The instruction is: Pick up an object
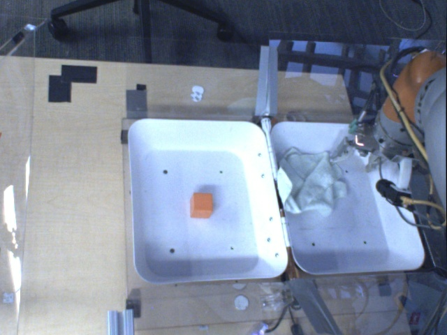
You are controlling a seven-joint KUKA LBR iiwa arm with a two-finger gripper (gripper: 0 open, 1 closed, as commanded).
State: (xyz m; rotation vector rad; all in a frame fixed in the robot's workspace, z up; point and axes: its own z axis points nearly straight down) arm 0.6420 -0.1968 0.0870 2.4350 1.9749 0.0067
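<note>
A small orange cube (202, 205) sits near the middle of the left white bin (150, 257). A crumpled pale grey-green cloth (314, 181) lies in the left half of the right white bin (398, 257). My gripper (355, 147) hangs at the upper right of the right bin, just off the cloth's top right corner. A corner of the cloth rises toward the gripper. Whether that corner is pinched is hidden by the wrist.
A metal divider post (266, 82) stands between the bins at the back. Cables (405, 201) loop off the arm over the right bin's right edge. Black markers (70, 81) lie on the wooden bench to the left.
</note>
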